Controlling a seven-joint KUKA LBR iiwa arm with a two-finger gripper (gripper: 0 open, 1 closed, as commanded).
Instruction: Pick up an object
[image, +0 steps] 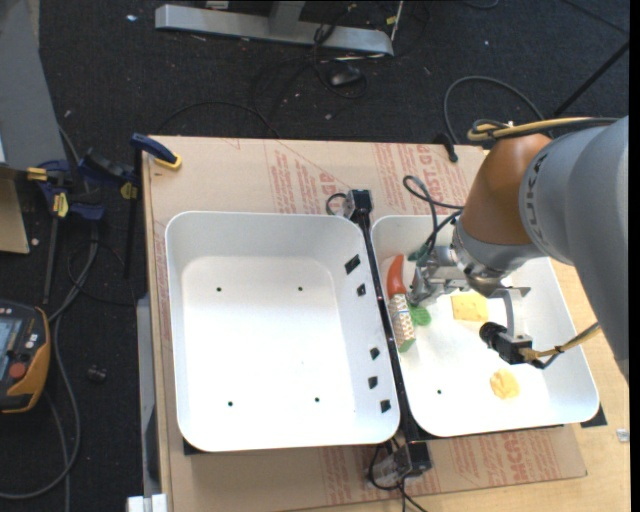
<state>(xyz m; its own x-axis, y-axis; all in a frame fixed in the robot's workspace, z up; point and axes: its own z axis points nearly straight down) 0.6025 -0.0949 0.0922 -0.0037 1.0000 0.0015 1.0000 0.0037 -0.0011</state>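
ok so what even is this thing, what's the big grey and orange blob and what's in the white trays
You are looking down at a slant from one fixed camera above a bench. The grey and orange shape is a robot arm reaching in from the right. Its gripper hangs low over the right bin. That bin holds a red piece, a green piece, a studded stick and two yellow pieces. The left bin sits beside it. Whether the gripper holds anything cannot be made out here.

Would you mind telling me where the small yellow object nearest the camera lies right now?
The small yellow object lies in the right bin, near its front right corner, below the yellow square piece.
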